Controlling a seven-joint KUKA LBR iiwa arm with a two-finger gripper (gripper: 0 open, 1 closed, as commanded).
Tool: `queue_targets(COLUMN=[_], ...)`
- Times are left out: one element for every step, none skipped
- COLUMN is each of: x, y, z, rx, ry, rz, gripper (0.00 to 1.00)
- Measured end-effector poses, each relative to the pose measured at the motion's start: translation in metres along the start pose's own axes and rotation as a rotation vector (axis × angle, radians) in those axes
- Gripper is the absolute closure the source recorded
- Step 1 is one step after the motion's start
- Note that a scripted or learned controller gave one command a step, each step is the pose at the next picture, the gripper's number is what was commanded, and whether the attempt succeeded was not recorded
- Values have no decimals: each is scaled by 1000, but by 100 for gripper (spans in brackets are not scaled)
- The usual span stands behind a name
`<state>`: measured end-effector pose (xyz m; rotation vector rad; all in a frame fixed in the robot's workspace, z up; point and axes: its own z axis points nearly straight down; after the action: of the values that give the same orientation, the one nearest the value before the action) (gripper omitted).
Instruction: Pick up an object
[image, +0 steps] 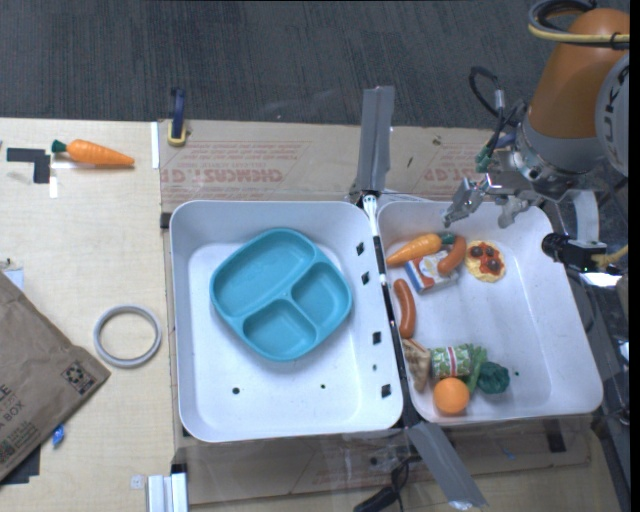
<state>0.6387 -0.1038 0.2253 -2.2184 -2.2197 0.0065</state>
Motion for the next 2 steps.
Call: queue_targets(x=[3,-28], y=[21,15], z=[118,124], rx=[-11,-19], ry=[-1,1], rz=[-18,-117], gripper=[0,0])
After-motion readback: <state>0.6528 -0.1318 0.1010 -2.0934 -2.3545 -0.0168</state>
